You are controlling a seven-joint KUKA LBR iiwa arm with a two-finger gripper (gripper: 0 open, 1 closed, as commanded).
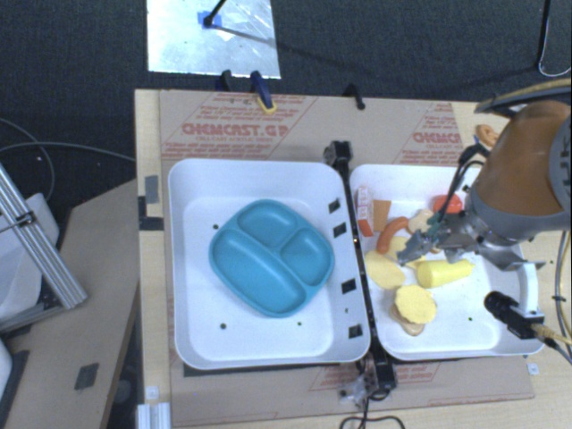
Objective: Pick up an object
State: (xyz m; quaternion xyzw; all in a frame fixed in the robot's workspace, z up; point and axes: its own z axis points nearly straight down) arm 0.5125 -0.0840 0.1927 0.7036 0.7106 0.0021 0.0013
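— Camera view first, biggest things: what sits on the bench?

— Two shallow white bins side by side. The left bin (192,239) holds a blue divided plate (271,257), lying flat near its middle. The right bin (465,333) holds the food items, and the grey arm (527,172) with its orange band reaches over it from the right.

— And the gripper?

— The gripper (413,250) is low over the right bin, just above the pile. Whether its fingers are apart or together cannot be told, nor whether anything sits between them.

— What lies near it?

— A yellow cylinder (444,272) just beside the tip, a pale yellow piece (385,272) to its left, a round yellow slice (416,306) below, an orange sausage shape (392,231) above, and a red piece (448,205) near the wrist.
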